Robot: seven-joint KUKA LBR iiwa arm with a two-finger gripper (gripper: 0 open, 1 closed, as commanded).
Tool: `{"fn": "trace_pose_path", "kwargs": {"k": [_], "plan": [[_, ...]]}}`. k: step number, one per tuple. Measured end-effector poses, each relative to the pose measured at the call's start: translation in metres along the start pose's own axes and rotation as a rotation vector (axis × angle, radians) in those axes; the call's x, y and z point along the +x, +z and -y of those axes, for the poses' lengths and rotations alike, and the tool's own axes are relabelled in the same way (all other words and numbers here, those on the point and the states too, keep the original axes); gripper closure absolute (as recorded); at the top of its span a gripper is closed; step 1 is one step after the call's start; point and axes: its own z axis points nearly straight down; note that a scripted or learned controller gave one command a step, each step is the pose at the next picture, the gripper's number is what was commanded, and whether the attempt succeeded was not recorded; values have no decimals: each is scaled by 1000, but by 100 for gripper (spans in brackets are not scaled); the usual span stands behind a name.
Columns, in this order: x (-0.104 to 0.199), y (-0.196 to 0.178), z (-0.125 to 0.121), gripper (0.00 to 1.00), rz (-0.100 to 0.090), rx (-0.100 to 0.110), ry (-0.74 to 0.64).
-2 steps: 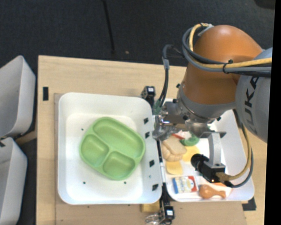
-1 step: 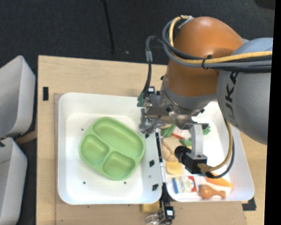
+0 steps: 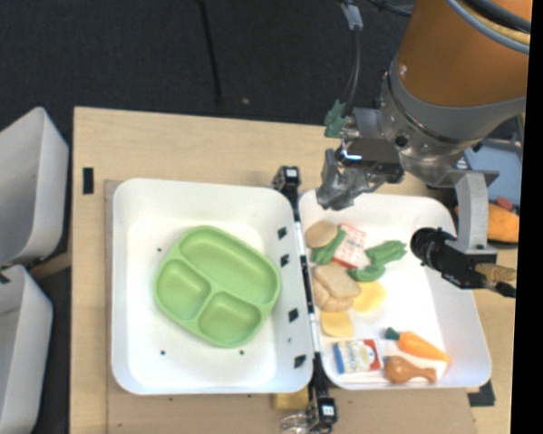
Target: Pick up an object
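While it is hung over the right bin (image 3: 457,307), near its top-left corner, the end effector (image 3: 334,195) is seen empty; finger spacing cannot be told.

Arm (image 3: 461,58) cut off at top; hand (image 3: 336,195) fingers — indistinct.
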Motion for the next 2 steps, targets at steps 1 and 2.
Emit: {"fn": "trace_pose_path", "kwargs": {"k": [1,2], "plan": [[-30,81,-9,100,6,24,7],[-28,69,-11,100,8,21,-6]]}}
